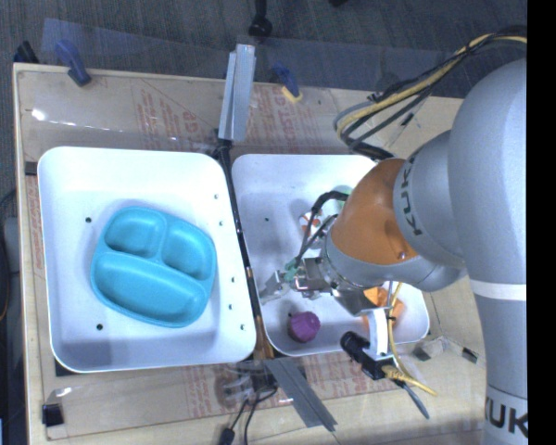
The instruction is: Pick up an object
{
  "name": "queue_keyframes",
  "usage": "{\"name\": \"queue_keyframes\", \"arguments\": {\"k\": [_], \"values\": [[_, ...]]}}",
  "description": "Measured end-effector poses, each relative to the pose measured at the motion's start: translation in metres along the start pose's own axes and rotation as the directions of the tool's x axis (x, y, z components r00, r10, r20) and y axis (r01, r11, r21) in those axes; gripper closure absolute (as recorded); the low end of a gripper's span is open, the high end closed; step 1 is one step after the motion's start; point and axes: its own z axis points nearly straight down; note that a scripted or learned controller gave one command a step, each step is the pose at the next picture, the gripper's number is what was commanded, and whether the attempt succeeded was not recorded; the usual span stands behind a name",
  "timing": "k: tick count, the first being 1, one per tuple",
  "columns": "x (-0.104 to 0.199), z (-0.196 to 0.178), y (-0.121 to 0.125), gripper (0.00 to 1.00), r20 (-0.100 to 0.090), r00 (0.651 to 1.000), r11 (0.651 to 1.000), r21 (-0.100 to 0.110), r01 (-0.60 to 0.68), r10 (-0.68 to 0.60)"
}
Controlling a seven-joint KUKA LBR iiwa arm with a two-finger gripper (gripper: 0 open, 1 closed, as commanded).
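Observation:
My gripper (280, 283) reaches low into the right bin (269, 193), near its left wall, with the orange-banded wrist above it on the right. A small purple object (304, 325) lies on the bin floor just below and right of the gripper, apart from it. An orange object (386, 299) peeks out from under the arm at the bin's right side. A small red and white thing (312, 218) is partly hidden by the wrist. Nothing can be made out between the fingers.
The left bin (65, 184) holds a turquoise divided tray (155, 264) lying flat in its middle. A grey bar (235, 93) stands at the back between the bins. The arm's bulk covers the right bin's right half.

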Motion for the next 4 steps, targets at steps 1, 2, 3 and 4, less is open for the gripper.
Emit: {"name": "queue_keyframes", "arguments": {"k": [1, 2, 3, 4], "values": [[0.014, -0.004, 0.072, 0.0, 0.016, 1.0, 1.0, -0.012, -0.012, 0.012], [0.008, -0.002, -0.006, 0.0, 0.01, 1.0, 1.0, -0.005, -0.009, 0.009], [0.006, -0.001, 0.055, 0.0, 0.001, 1.0, 1.0, -0.002, -0.003, 0.003], [0.01, -0.004, -0.009, 0.0, 0.015, 1.0, 1.0, -0.013, -0.012, 0.012]]}}
